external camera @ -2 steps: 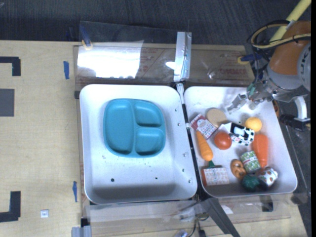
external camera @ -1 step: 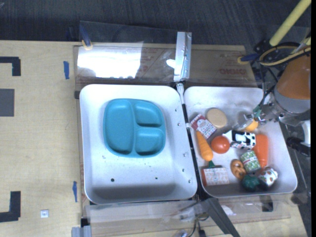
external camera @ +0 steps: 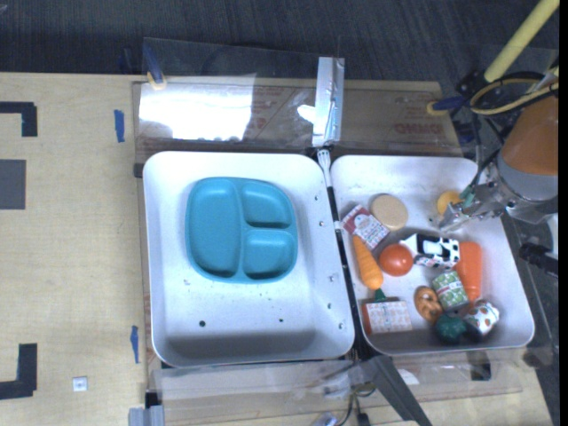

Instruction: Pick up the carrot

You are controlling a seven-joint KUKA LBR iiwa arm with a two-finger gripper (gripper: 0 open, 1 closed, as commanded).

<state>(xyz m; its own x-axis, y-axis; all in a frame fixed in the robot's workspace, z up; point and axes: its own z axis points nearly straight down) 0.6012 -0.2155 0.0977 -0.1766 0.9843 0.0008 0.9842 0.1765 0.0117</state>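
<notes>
Partly hidden, the fingers [external camera: 465,204] blur above the carrot [external camera: 366,262].

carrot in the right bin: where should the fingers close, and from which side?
Grip the carrot across its orange middle, coming straight down. It lies flat, running up-down in the view, so close the fingers across its width. The bin wall is on one side and the tomato on the other, so room looks tight.

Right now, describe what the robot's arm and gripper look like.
The arm is grey and rounded, with a broad orange band above the wrist. The gripper is a small, pale metallic piece at its tip. Yellow and black cables loop behind the arm, beside a yellow bar.
</notes>
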